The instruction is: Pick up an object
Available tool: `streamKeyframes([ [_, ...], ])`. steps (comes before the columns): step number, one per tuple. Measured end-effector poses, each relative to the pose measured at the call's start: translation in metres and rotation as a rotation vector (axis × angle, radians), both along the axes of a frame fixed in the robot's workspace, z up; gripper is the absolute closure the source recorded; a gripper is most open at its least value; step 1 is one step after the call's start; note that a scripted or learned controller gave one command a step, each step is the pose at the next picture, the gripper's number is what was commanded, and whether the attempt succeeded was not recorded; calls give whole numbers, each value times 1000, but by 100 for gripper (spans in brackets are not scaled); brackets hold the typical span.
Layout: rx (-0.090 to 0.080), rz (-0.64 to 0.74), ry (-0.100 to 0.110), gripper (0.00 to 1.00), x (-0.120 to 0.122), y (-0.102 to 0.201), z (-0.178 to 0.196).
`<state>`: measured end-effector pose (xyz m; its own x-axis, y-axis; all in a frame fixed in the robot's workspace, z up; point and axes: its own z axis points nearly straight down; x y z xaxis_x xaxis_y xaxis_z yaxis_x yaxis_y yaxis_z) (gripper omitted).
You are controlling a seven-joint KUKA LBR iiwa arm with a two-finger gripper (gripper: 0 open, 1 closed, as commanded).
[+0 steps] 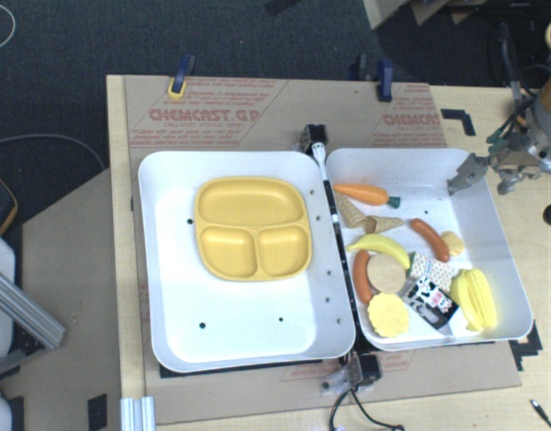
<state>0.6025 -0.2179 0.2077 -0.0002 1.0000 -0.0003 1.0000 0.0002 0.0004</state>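
We see the gripper [491, 173] at the right bin's [509, 268] upper right rim; fingers spread, holding nothing. The nearest item, the sausage [430, 238], lies lower left of them, long axis running upper-left to lower-right.

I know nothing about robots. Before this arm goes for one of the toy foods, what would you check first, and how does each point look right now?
1. Items to pick in right white bin: ok, orange plastic carrot, yellow banana and others lie there.
2. Tool free of any item: ok, nothing seen between its tips.
3. Tool above a target: not ok, it sits at the bin's far right rim.
4. Carrot standing apart: ok, bare floor around it.
5. Lower pile separable: not ok, items touch and overlap.
6. Yellow divided plate in left bin: ok, nothing in it.
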Motion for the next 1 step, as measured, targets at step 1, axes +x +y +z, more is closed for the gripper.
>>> streamKeyframes([
  [1, 2, -1, 6, 0, -6, -4, -45],
])
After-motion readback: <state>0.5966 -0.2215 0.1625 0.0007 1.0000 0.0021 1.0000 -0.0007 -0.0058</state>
